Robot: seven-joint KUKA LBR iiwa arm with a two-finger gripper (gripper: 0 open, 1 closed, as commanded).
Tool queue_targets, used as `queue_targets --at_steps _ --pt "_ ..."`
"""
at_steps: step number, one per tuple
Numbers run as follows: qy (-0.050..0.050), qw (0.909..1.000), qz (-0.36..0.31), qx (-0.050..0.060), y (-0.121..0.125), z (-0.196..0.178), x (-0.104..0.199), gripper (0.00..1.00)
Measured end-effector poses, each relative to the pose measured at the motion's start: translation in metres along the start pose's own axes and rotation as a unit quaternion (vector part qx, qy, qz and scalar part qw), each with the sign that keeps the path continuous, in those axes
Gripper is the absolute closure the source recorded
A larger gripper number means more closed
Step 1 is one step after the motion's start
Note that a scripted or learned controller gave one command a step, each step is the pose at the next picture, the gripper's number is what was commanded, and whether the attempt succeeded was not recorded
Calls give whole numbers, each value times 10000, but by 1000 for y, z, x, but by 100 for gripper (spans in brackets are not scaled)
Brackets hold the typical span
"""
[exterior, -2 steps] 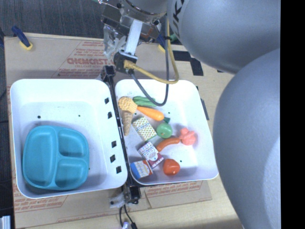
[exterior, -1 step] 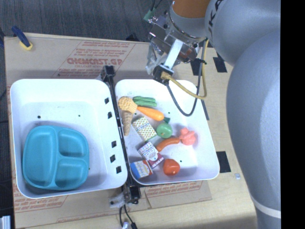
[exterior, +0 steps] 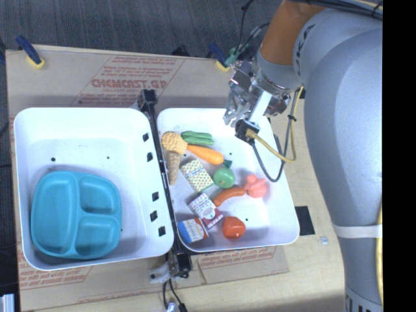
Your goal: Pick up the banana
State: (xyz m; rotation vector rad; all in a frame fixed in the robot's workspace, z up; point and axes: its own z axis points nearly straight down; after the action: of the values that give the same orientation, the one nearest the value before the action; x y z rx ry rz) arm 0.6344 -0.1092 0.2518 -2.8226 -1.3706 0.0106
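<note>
Grey arm (exterior: 344,109), end effector (exterior: 239,121) above right bin (exterior: 286,229), no banana visible

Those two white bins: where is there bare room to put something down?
Left white bin: bare floor behind the blue divided tray. Right white bin: crowded with toy food; only a small patch in its front right corner.

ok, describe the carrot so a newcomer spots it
Right-hand white bin, its upper half. The carrot lies directly under the green pod, right of the waffle cone. It is bright orange and tapered; the other orange piece sits lower, by the pink toy.
</note>
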Motion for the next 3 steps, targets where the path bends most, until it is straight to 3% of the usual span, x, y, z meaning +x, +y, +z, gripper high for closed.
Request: queue_targets --at_steps 1,2,3 --pt "7 9996 286 3 -42 52 73 100" --pt "1 9931 1173 6 -93 61 102 100" --pt "14 9428 3334 -7 -131 60 151 100"
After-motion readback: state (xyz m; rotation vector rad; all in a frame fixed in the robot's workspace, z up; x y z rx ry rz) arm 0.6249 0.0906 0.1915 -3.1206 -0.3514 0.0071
